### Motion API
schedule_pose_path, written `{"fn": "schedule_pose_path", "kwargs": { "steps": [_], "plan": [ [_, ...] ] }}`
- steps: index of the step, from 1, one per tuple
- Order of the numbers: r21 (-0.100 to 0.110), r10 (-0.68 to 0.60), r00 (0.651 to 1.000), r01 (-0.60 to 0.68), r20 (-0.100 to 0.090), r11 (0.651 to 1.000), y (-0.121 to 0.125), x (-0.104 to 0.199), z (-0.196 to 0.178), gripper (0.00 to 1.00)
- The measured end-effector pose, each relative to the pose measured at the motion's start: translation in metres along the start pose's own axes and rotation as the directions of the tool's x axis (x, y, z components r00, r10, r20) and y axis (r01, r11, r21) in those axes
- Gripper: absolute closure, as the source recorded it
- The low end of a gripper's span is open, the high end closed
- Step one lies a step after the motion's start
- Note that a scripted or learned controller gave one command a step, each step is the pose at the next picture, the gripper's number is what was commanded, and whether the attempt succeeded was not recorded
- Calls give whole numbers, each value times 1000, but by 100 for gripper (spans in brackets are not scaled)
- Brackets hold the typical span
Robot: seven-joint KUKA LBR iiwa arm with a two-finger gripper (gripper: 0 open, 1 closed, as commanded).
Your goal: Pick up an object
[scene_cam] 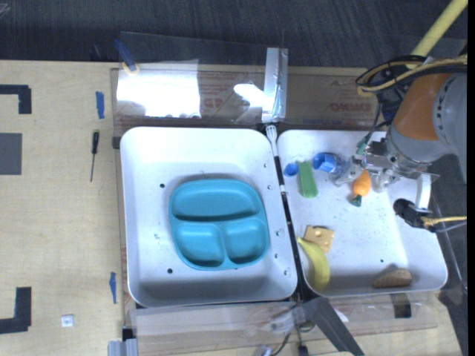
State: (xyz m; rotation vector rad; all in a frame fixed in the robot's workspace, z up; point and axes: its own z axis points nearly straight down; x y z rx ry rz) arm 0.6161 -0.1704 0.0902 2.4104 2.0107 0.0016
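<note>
Over the right bin [438, 262] on the worktop [52, 221]: grey arm with orange band reaching in from the right, gripper [369, 175] low near the bin's far side, just above a small orange piece [361, 186], spread or pressed together impossible to tell. Elsewhere in that bin: blue object [324, 162], green block [306, 179], banana [317, 262], tan wedge [320, 236], brown lump [392, 278]. Across in the left bin [141, 199]: teal divided tray [218, 222].
</note>
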Motion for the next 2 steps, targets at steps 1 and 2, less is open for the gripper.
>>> {"fn": "schedule_pose_path", "kwargs": {
  "steps": [1,2],
  "plan": [
    [-3,-2,1000,2,1,1000,1,1,-11,100],
    [-11,-23,1000,23,-7,1000,-26,111,-127,100]
  ]
}}
